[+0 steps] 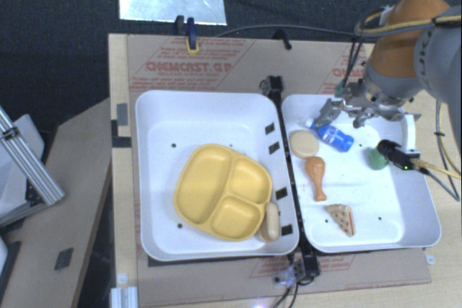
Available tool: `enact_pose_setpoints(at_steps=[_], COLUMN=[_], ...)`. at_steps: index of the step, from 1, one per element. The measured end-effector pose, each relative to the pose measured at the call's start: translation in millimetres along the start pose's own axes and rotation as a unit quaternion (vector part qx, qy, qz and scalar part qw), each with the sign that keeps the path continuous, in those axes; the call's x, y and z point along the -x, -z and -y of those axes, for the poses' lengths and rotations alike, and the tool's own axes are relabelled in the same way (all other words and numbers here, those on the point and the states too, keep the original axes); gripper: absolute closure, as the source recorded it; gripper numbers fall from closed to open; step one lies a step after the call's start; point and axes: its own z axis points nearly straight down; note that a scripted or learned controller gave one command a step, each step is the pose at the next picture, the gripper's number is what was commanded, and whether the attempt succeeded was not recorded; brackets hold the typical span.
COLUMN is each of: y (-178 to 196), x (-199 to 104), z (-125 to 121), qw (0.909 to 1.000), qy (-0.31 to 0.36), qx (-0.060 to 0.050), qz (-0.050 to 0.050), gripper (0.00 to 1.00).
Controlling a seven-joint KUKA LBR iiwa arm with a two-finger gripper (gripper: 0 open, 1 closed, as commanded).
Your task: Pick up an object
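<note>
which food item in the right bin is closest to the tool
The blue bottle, lying just below the tool; the round cookie, drumstick and sandwich wedge lie farther off.

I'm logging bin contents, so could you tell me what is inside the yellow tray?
The yellow tray shows three bare compartments. A beige bread roll lies outside, against its rim. What lies beneath it is hidden.

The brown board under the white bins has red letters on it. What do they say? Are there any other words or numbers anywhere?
"CHEMCAST GP", in red, upside down, on the brown board behind the left bin.
More red print on the same board behind the right bin, partly behind the arm: too cut off to read.
Faint red print along the board's front edge: too blurred to read.
No readable text on the yellow tray or the blue bottle.
</note>
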Motion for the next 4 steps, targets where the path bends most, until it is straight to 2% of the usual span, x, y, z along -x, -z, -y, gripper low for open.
enact_pose_setpoints(at_steps=[1, 2, 3, 4], y=[-44.1, -30.6, 28.1, 89.0], x=[-6.6, -5.8, 1.6, 9.5], z=[2.5, 1.0, 6.3, 0.1], qw=[1.0000, 1.0000, 1.0000, 1.0000], qy=[0.001, 0.000, -0.001, 0.001], qx=[0.001, 0.003, 0.005, 0.006], qz=[0.000, 0.001, 0.001, 0.001], gripper=[0.00, 1.00, 1.00, 1.00])
